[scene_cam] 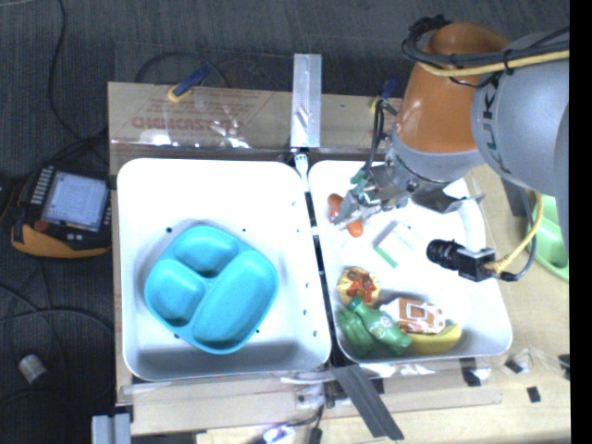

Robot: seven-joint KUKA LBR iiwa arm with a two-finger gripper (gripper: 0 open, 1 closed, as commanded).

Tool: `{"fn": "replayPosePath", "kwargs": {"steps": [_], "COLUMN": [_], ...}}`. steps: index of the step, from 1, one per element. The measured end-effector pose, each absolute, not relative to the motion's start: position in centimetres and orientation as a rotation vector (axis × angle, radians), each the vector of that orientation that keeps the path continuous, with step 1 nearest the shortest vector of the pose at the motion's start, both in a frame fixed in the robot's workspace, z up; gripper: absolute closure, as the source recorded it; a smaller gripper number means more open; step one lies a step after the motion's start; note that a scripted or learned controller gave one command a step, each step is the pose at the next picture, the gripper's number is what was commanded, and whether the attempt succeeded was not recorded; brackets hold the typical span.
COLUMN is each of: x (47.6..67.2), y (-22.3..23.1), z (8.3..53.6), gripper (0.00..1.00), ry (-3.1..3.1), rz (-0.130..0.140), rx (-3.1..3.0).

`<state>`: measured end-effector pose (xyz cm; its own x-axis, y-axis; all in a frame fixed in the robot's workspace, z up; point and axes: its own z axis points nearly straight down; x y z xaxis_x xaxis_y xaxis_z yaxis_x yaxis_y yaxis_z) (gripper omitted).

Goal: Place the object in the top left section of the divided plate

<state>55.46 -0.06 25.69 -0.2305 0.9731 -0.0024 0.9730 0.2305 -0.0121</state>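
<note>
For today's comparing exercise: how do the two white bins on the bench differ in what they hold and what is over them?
The left bin holds one thing, a blue divided plate; the right bin holds several small toys, among them a green one and a yellow banana. The gripper hangs over the right bin's far end, while nothing hangs over the left bin. Both are shallow, white and side by side.

A handheld screen device (pixel 69 203) lies left of the bench; a clamp (pixel 186 83), perhaps blue, sits behind.
</note>
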Motion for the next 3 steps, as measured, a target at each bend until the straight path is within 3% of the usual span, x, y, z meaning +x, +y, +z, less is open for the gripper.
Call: {"fn": "replayPosePath", "kwargs": {"steps": [1,2,3], "x": [50.7,51.5,48.2], "y": [10.1,5.6,-2.8], "z": [17.8,23.9,17.9], "gripper": [1.00,1.00,1.00], "ry": [-2.342,-2.578,-2.510], "rz": [0.020,0.016,0.015], "rx": [-2.082,-1.785,-1.871]}}
